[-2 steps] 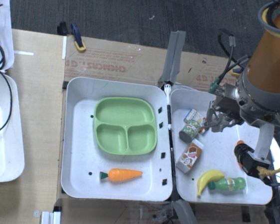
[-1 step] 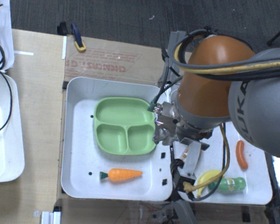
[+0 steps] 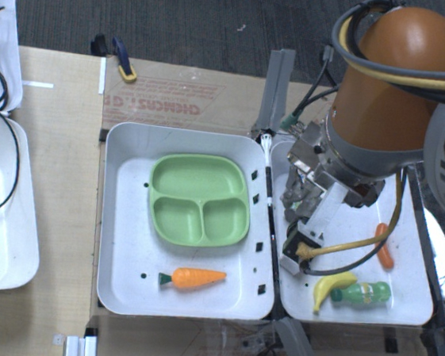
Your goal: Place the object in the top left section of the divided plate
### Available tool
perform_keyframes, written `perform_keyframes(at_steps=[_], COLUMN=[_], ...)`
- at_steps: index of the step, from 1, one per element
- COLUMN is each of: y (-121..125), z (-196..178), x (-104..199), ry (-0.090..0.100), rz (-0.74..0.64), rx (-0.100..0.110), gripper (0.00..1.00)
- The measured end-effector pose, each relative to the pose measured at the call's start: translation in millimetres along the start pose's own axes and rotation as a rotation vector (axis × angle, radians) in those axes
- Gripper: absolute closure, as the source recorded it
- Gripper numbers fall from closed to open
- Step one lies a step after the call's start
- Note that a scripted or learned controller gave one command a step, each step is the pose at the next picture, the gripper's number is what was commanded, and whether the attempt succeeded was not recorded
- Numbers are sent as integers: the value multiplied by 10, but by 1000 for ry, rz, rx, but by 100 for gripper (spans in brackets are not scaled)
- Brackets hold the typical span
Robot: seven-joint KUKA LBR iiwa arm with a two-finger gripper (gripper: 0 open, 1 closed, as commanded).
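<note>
Camera view from above, at a slant, shows a wooden bench (image 3: 53, 194) bearing two shallow white bins side by side. Left bin (image 3: 115, 281) holds a green divided plate (image 3: 201, 201), which sits in the upper middle with open white floor all around it, widest along the near side and the left. Its large section lies toward the far side and two smaller sections toward the near side. A toy carrot (image 3: 193, 277) lies on the bin floor just below the plate, apart from it, its green stem pointing left. Right bin (image 3: 411, 310) is crowded by the grey arm with its orange band (image 3: 407, 66), which hangs over the bin's far left part. The gripper (image 3: 298, 199) points down close to the raised edges where the two bins meet; whether it is spread or pressed together cannot be told, and nothing can be seen in it. A yellow cable (image 3: 350, 245) loops beneath it. Along the near side of the right bin lie a banana (image 3: 327, 287) and a green bottle (image 3: 362, 294), touching, and a small orange thing (image 3: 384, 246) rests by the right wall. Cardboard (image 3: 167, 99) covers the bench behind the bins, with dark carpet (image 3: 186, 9) beyond.
</note>
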State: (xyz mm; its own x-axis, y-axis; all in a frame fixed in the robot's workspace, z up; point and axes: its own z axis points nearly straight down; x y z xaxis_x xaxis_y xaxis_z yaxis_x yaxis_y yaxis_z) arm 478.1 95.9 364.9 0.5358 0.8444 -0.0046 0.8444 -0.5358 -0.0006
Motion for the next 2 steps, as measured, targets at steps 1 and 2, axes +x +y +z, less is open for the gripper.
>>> perform_keyframes(at_steps=[1,2], y=[601,169], z=[-345,545], x=[-743,-273], ry=[0,-1], rz=[149,184], rx=[1,2], gripper=[100,100])
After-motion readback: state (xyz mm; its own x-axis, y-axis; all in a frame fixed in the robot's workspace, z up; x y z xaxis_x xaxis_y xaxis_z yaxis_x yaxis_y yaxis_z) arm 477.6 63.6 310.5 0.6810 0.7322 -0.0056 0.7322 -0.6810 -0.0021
